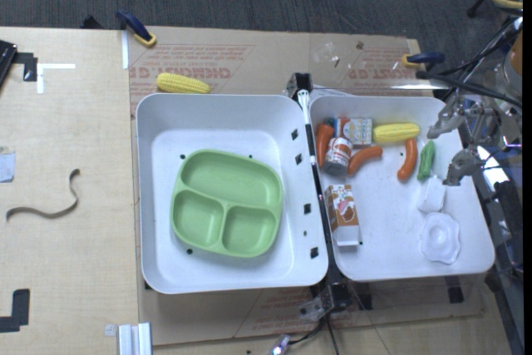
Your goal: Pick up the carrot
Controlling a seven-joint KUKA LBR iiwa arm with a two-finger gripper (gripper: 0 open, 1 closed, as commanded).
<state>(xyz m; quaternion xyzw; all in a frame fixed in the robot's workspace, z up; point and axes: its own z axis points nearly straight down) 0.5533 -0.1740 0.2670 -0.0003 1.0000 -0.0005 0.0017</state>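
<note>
Camera view, right of frame: tool (459,147) poised at right bin (391,258) edge, jaws apart and empty, carrot (406,160) lying loose nearby, ungrasped.

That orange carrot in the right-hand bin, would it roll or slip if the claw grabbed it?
The carrot looks like smooth, glossy toy plastic, so probably stiff, light and somewhat slippery. Its rounded, tapered shape suggests it may roll or swivel if nudged, perhaps against the green pod beside it.
</note>
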